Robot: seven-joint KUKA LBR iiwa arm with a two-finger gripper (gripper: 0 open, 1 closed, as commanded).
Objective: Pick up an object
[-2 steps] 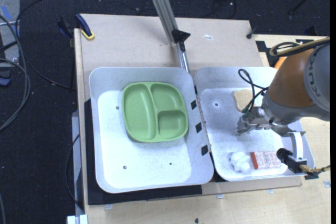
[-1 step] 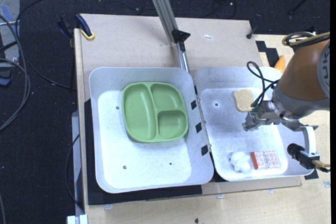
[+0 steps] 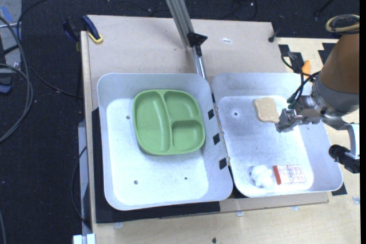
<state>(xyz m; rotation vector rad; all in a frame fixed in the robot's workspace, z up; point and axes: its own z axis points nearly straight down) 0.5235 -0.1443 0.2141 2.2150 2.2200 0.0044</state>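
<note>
Overhead, the gripper (image 3: 284, 122) hung in the right bin (image 3: 320, 180), just beside a tan sponge (image 3: 265, 109) at its ten o'clock. Nothing looked lifted yet. A white ball (image 3: 262, 175) and red-printed packet (image 3: 290, 174) lay at six o'clock.

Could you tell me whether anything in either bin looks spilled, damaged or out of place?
Nothing stands out. The green plate sits flat in the left bin; sponge, white wad and packet lie apart in the right bin.
</note>
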